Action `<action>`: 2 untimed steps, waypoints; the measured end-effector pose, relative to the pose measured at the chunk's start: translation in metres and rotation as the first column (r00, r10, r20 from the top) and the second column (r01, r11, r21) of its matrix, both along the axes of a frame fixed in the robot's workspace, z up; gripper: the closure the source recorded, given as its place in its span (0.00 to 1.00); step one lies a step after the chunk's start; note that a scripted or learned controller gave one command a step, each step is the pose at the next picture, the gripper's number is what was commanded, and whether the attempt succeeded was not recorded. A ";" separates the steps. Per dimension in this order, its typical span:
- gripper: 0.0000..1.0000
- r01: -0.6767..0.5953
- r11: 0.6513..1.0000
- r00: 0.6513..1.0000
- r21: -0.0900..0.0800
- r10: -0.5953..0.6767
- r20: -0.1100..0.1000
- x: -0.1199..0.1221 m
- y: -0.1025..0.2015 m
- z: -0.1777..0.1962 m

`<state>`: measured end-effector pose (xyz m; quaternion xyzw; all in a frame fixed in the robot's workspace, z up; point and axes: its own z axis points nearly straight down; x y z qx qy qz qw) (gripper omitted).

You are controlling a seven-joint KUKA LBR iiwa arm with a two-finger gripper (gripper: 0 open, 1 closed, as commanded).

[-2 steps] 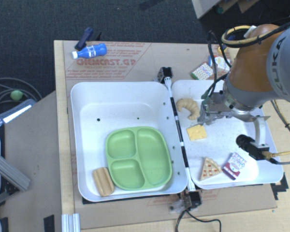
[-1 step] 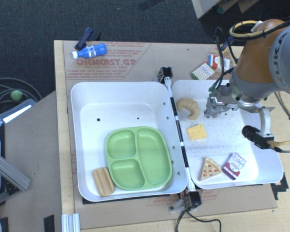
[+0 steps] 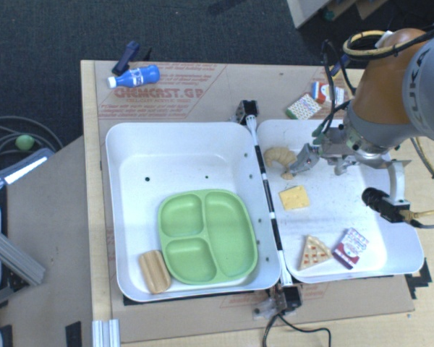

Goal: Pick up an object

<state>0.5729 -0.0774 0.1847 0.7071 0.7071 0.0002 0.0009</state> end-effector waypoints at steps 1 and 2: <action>0.00 -0.002 1.000 1.000 0.001 0.002 0.000 0.058 0.017 0.000; 0.00 0.000 1.000 1.000 0.001 0.000 -0.007 0.082 -0.019 -0.100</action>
